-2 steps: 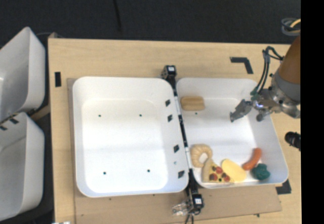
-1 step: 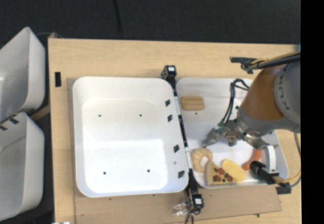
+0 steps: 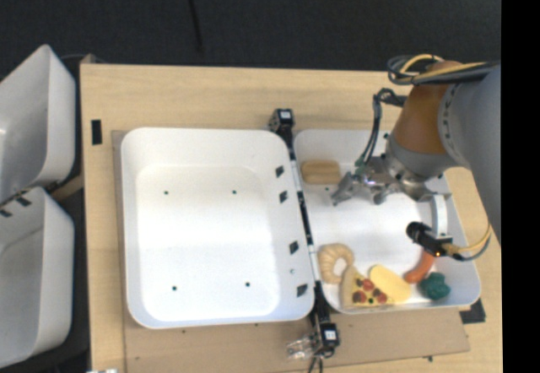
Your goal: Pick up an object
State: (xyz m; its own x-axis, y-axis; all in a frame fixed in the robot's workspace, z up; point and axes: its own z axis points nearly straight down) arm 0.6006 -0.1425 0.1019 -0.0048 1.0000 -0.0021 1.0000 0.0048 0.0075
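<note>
The gripper (image 3: pixel 348 191) hangs over the far part of the right bin (image 3: pixel 384 236), its metal fingers pointing left toward the divider between the bins; whether they are spread or closed cannot be told, and nothing is seen between them. Just to the far-left of the fingertips lies one tan block (image 3: pixel 321 172), close beside the gripper but apart from it, near the bin's far-left corner. The other things sit well apart from the gripper, along the near side of the same bin: one pale pretzel-like ring (image 3: pixel 335 260) by the divider, one slice of toy pizza (image 3: pixel 364 288) with red dots, one yellow piece (image 3: pixel 391 283) touching the pizza's right side, one orange carrot-like stick (image 3: pixel 421 267) and one green lump (image 3: pixel 436 286) at the near-right corner. That makes six things in the right bin, one of each. The left bin (image 3: pixel 211 224) is one shallow white tray beside it. The arm (image 3: pixel 439 122) reaches in from the right, its orange band above the wrist, bent down and leftward so that the wrist is over the bin's far half.
</note>
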